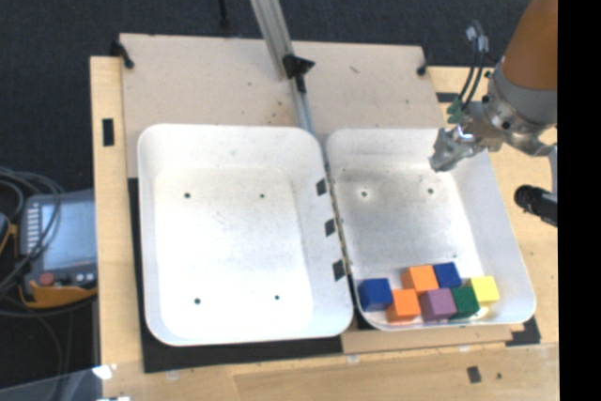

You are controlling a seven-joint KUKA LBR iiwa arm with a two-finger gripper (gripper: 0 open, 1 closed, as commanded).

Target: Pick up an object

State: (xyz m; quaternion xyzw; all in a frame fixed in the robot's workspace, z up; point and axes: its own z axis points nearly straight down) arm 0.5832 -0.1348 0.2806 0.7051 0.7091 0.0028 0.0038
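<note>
Several small coloured blocks lie clustered at the near edge of the right bin (488, 211): a blue block (375, 293), two orange blocks (422, 277) (405, 302), a second blue block (447, 274), a purple block (438, 302), a green block (465, 299) and a yellow block (485, 288). My gripper (449, 150) hangs over the far right corner of the right bin, well away from the blocks. Nothing shows between its fingertips.
The left bin (235, 230) sits beside the right one, with black clips along the shared wall. A slanted metal pole (268, 9) rises behind the bins. A pendant with cables (52, 249) lies at the far left of the bench.
</note>
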